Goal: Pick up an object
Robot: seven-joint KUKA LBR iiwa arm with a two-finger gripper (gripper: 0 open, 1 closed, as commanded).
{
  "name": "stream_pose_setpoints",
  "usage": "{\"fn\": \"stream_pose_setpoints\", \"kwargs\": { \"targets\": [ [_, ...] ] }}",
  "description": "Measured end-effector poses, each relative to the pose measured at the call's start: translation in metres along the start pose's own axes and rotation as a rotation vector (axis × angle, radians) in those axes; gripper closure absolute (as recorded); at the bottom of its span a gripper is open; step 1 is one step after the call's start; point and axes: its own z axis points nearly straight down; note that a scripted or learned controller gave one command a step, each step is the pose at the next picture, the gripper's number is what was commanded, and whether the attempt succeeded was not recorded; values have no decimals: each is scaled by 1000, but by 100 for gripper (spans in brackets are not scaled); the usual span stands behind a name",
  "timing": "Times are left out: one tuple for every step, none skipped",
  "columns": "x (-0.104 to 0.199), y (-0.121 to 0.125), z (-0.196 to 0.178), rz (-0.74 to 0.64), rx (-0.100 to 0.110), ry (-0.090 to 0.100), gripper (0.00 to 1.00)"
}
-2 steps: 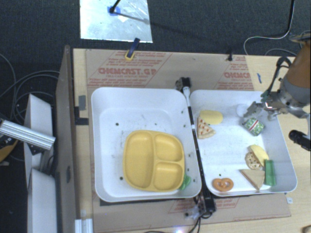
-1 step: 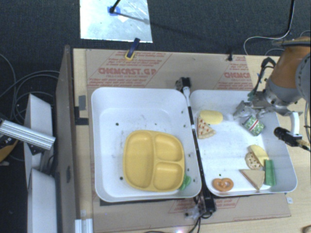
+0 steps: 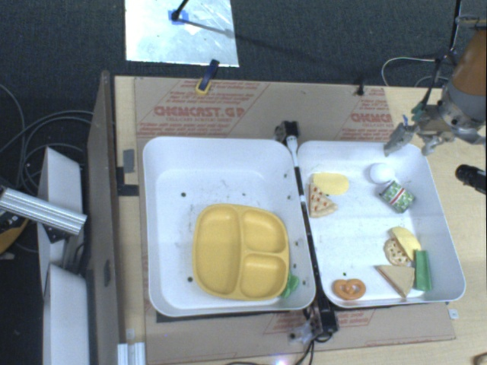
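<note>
The right bin (image 3: 445,226) holds small toy foods: a white egg (image 3: 379,172), a green can (image 3: 396,196) on its side, a yellow slice (image 3: 329,182), a pizza wedge (image 3: 320,202), a pretzel (image 3: 349,288), a bread wedge (image 3: 396,280), a green stick (image 3: 421,271), a round cracker (image 3: 394,254) and a yellow piece (image 3: 406,240). My gripper (image 3: 413,141) hangs over the bin's far right corner, up and to the right of the egg. Its fingers are spread open with nothing between them.
The left bin (image 3: 175,173) carries a yellow divided plate (image 3: 240,249), with a small green object (image 3: 291,286) at the plate's near right corner. A black divider clip (image 3: 289,133) sits between the bins. Cables (image 3: 30,139) lie off the bench to the left.
</note>
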Motion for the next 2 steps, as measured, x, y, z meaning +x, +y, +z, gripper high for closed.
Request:
{"fn": "stream_pose_setpoints", "kwargs": {
  "targets": [
    [1, -39, 40, 5, 16, 4, 0],
    [2, -18, 119, 0, 13, 3, 0]
  ]
}}
